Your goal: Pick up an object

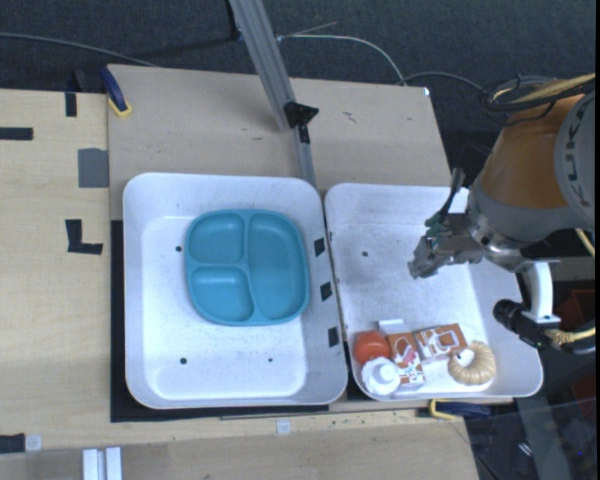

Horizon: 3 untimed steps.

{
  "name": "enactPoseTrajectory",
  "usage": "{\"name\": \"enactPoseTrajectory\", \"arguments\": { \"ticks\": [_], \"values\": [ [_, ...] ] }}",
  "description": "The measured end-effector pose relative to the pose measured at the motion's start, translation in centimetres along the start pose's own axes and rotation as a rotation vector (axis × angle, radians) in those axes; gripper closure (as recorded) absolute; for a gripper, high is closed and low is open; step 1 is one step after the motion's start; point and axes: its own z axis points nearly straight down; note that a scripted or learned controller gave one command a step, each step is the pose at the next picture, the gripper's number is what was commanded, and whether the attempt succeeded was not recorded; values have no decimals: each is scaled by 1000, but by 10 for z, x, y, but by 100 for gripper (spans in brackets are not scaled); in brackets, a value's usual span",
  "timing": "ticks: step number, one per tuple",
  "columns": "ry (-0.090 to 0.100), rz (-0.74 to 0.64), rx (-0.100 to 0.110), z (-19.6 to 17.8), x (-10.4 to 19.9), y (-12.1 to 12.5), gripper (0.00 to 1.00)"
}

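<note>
Hovering above right bin [500, 383], gripper [423, 264], jaws state unclear; toys [425, 356] clustered at near edge; blue plate [247, 267] in left bin [140, 298].

You have two white bins: the left bin [150, 298] and the right bin [380, 218]. You see one blue divided plate [247, 267], one orange ball [370, 346], one white cup [382, 376], one printed packet [427, 347] and one tan ring [474, 364].
</note>
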Motion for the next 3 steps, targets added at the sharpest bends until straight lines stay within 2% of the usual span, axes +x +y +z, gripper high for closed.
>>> {"name": "enactPoseTrajectory", "arguments": {
  "ticks": [3],
  "values": [
    [2,-6,2,9,158,39,100]
  ]
}}
